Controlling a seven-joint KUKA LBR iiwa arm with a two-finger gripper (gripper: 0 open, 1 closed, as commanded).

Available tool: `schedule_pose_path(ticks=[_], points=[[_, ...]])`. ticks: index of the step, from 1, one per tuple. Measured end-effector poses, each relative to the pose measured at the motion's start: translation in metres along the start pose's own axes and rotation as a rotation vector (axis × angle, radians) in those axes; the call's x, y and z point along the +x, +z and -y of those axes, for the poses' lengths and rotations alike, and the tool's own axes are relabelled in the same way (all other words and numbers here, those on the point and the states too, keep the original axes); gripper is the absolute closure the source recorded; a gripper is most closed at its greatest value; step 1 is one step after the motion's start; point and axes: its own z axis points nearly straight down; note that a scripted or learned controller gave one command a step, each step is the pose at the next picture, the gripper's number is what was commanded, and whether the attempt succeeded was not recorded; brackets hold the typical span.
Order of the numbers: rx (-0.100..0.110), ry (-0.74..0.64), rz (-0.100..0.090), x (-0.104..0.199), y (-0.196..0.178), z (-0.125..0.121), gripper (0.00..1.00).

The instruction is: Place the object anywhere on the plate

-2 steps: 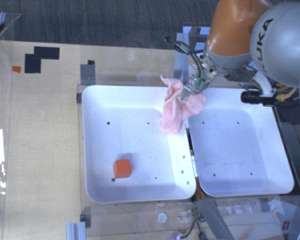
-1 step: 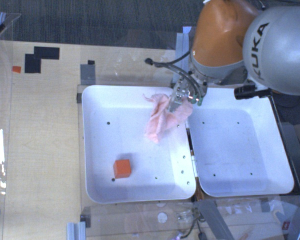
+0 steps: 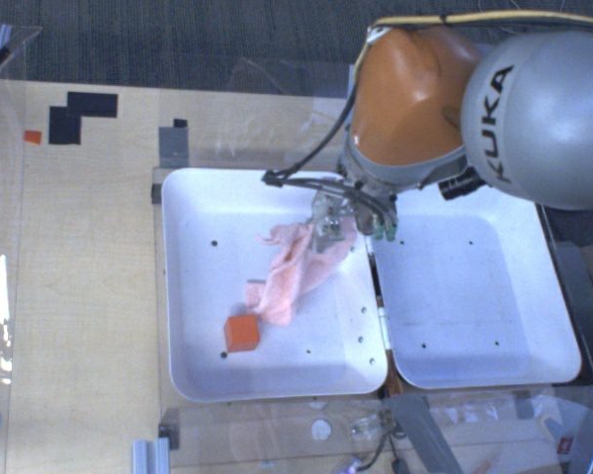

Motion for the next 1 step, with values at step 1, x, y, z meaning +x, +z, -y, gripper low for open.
schedule_pose_path(ticks=[1], points=[[0.0, 0.0, 0.001, -0.0002, -0.0005, 0.0002, 0.0]])
